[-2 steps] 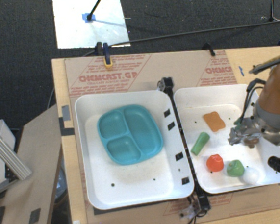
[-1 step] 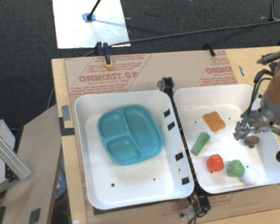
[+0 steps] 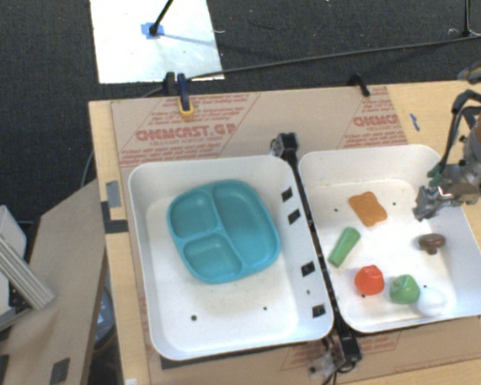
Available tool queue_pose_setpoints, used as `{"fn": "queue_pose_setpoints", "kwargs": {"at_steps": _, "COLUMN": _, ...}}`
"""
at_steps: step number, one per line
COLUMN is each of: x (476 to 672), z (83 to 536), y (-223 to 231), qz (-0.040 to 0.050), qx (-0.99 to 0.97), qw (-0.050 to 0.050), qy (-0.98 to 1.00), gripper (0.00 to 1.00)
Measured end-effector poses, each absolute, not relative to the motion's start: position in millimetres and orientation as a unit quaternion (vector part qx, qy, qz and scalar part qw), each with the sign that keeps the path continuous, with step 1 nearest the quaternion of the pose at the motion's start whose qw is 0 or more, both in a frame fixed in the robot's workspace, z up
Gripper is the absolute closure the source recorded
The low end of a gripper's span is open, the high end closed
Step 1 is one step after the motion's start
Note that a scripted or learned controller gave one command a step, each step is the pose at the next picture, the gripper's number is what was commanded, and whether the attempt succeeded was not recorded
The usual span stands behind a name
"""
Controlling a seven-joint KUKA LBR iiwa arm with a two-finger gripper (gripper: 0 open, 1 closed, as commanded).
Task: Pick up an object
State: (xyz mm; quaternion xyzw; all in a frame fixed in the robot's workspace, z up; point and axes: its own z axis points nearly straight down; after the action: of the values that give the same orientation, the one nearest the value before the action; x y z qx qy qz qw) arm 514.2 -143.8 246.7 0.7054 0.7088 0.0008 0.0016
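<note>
KUKA gripper (image 3: 425, 203) hovers by the right bin's (image 3: 389, 158) right wall, above a brown knob-like piece (image 3: 431, 243); fingers' spread can't be told, nothing visibly held. Risk: piece sits near the wall, so fingers may clip it & miss.

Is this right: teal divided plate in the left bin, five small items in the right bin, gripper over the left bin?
Not quite. The camera view shows the gripper over the right bin, by its far right side. The teal divided plate is in the left bin, five small items in the right.
</note>
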Motion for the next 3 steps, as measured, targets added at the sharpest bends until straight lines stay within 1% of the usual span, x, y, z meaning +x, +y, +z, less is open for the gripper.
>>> {"fn": "queue_pose_setpoints", "kwargs": {"at_steps": 1, "x": 532.2, "z": 235.6, "y": -102.1, "qz": 0.0008, "qx": 0.705, "qw": 0.001, "qy": 0.709, "gripper": 1.00}}
{"fn": "queue_pose_setpoints", "kwargs": {"at_steps": 2, "x": 553.5, "z": 224.5, "y": -48.3, "qz": 0.0012, "qx": 0.704, "qw": 0.001, "qy": 0.710, "gripper": 1.00}}
{"fn": "queue_pose_setpoints", "kwargs": {"at_steps": 3, "x": 562.8, "z": 222.7, "y": 1.5, "qz": 0.0011, "qx": 0.704, "qw": 0.001, "qy": 0.710, "gripper": 1.00}}
